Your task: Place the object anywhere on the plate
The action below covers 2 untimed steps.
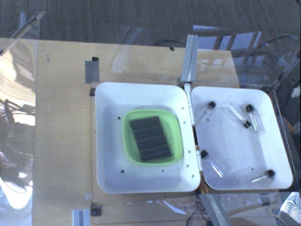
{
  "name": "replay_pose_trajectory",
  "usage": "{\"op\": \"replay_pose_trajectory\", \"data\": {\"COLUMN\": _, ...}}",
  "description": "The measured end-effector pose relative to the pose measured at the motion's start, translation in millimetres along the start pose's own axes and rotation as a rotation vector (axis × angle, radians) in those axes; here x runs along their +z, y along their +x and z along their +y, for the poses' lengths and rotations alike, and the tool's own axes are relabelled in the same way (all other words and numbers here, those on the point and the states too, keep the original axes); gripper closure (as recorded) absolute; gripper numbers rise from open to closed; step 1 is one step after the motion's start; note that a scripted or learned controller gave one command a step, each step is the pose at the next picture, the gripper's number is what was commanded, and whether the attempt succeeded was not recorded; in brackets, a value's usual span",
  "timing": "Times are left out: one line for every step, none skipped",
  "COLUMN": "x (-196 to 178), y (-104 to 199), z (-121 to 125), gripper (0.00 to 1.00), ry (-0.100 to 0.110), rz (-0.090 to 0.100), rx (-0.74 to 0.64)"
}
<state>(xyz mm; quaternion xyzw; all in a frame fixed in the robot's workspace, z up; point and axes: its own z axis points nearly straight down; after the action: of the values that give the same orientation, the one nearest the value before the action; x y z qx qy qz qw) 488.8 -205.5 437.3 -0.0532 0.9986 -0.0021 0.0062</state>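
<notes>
A: Where is the dark ribbed block (150,139)?

B: It lies flat on the green plate (176,145), near the plate's middle, its long side running from about 11 o'clock to 5 o'clock. Green rim shows on every side of it, so none of it hangs over the edge.

A: So the placing looks done?

B: I judge it so. The block rests on the plate and nothing touches it. What is left, if anything, is only for the arm to be well away.

A: And the claw?

B: I cannot tell whether it is wide or narrow; nothing here lets me judge it.

A: What is around the plate?

B: The plate sits in the left white bin (108,173), a little toward 3 o'clock of its centre. The right white bin (277,140) lies just beside it at 3 o'clock, their rims touching along the middle seam. In that bin are several clear vials with black caps: one vial (250,117) toward 1 o'clock, another vial (263,175) at 5 o'clock, and a third vial (210,163) near the seam at 7 o'clock.
</notes>
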Motion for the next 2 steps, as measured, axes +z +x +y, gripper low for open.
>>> {"op": "replay_pose_trajectory", "data": {"x": -1.1, "y": -4.0, "z": -0.2, "gripper": 0.0, "ry": 0.001, "rz": -0.002, "rx": -0.27}}
{"op": "replay_pose_trajectory", "data": {"x": -0.9, "y": -11.6, "z": -0.9, "gripper": 0.0, "ry": 0.001, "rz": -0.002, "rx": -0.514}}
